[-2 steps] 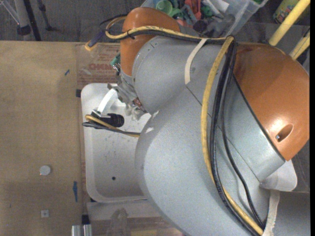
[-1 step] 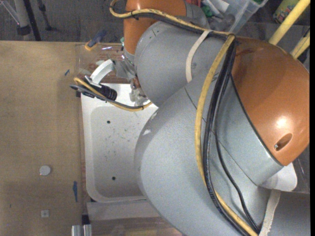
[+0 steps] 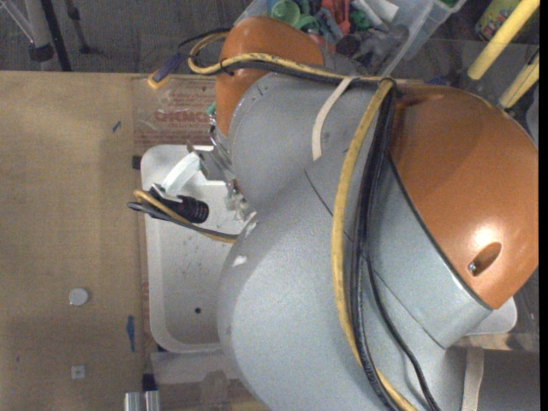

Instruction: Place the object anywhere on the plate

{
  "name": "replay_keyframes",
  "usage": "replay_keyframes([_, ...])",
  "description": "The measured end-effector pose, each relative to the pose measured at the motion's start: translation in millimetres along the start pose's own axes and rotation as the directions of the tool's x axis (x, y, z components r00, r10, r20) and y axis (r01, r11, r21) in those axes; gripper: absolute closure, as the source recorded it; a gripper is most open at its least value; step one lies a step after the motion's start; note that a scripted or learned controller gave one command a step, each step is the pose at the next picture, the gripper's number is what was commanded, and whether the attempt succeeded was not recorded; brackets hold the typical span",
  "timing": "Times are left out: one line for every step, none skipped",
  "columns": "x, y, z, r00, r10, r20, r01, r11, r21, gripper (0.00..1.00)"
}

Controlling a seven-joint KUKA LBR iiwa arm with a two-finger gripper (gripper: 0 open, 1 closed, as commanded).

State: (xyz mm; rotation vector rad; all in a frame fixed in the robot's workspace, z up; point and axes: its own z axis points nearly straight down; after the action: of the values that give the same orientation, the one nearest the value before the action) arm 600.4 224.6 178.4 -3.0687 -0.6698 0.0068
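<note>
- The arm [image 3: 342,255] takes up the right and centre of the frame, its thick grey links crossing from the lower right toward the upper centre.
- A large orange shell [image 3: 454,187] sits on the link at the right. A second orange band [image 3: 265,41] shows at the upper centre, above the wrist.
- A yellow cable [image 3: 347,229] runs along the arm from the bottom of the frame to the top of the wrist.
- The wrist bends down and left, so that the gripper [image 3: 229,197] is over the upper part of a white bin [image 3: 171,315] at centre left.
- Whether the claw is released or clenched cannot be told from this angle.
- The arm hides most of the bin, so the place of the object and of the plate cannot be told.
- On the bin's bare floor, toward its lower end, lies one small dark speck [image 3: 197,309].
- The bin rests on a tan wooden bench [image 3: 60,187], which covers the left of the frame.
- A small grey disc [image 3: 78,296] lies on the bench at the lower left, well apart from the bin.
- Beyond the bench, at the upper centre, stands a clear plastic box [image 3: 402,11] of coloured toys.
- Yellow poles [image 3: 514,24] lean at the upper right.
</note>
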Motion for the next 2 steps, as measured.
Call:
replay_keyframes([48, 23, -20, 0.994, 0.109, -0.007, -0.109, 0.994, -0.001, 1.0])
replay_keyframes([-30, -14, 17, 0.997, -0.077, 0.002, 0.077, 0.997, 0.0, 1.0])
